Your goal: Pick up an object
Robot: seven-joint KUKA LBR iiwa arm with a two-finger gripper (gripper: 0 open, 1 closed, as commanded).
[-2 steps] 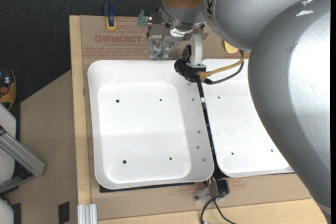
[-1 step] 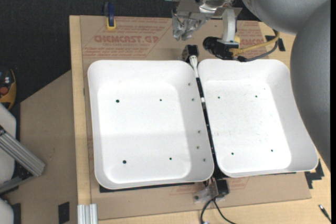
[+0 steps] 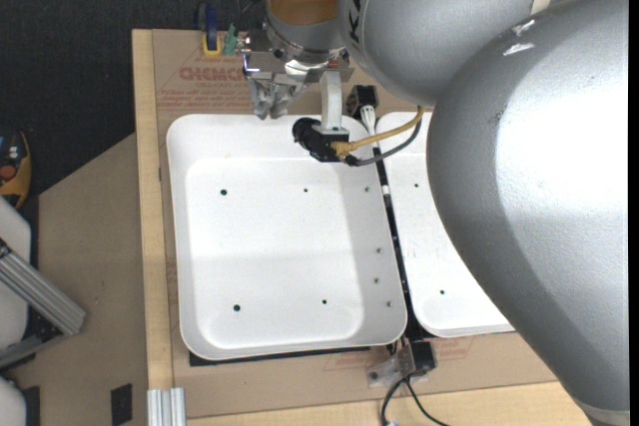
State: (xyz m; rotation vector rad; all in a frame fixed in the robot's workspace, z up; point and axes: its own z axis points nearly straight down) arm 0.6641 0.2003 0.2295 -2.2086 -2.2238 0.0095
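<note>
Hovering end effector [image 3: 268, 103], left white bin [image 3: 200, 244]

Two white bins [image 3: 200, 244] [image 3: 449, 314], one grey arm [image 3: 519, 115], one pincer [image 3: 268, 105]

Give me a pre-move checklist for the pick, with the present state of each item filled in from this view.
1. Gripper located: ok, it sits over the far rim of the left bin.
2. Finger state: cannot tell, the parts blur together.
3. Object held: cannot tell, nothing distinct shows at the gripper.
4. Target object chosen: not ok, the left bin's floor shows small dark dots and no clear object.
5. Right bin checked: cannot tell, the arm covers most of it.
6. Cable at the wrist clear of the bin divider: cannot tell, it loops close above it.
</note>
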